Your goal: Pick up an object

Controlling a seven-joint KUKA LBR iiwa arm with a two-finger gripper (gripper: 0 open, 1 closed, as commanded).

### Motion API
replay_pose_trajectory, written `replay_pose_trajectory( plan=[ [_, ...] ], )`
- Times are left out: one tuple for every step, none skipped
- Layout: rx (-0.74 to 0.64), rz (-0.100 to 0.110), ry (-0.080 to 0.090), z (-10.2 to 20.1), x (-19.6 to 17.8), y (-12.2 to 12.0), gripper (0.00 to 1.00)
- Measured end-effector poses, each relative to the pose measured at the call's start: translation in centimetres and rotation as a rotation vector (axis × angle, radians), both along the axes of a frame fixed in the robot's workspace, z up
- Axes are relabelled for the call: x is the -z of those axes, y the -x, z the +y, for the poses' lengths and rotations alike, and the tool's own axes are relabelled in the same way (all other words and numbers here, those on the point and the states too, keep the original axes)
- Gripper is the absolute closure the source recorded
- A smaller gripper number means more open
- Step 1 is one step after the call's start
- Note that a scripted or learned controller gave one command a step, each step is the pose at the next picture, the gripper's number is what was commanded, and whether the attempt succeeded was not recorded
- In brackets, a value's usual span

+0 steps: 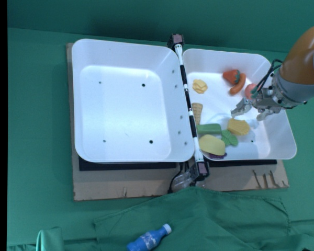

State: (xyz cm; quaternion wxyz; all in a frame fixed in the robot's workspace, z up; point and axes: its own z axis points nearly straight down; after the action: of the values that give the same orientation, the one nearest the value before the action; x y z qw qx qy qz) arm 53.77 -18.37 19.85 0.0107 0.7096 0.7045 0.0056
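The right bin (282, 140) holds several toy foods. Among them are a yellow piece (200, 86), a cone (197, 110), a green block (209, 129), a green leaf shape (230, 138), an orange-yellow piece (238, 126) and a yellow bun on purple (212, 145). At the back lie a red piece (231, 76), an orange sausage (237, 85) and a red item (249, 90) partly behind the arm. My gripper (252, 110) hangs open just above and behind the orange-yellow piece, with nothing between its fingers.
The left bin (83, 51) lies beside the right one, with a black divider bar (187, 101) between them. A blue bottle (149, 238) lies on crumpled green cloth (209, 218) in front of the bench. Cardboard (120, 190) sticks out under the bins.
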Motion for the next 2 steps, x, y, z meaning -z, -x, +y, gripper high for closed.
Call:
replay_pose_trajectory(
  plan=[
    [-0.006,0.010,-0.001,0.3,1.3,-6.0,0.00],
    [-0.002,-0.002,0.003,0.2,-0.2,-6.1,1.00]
  ],
)
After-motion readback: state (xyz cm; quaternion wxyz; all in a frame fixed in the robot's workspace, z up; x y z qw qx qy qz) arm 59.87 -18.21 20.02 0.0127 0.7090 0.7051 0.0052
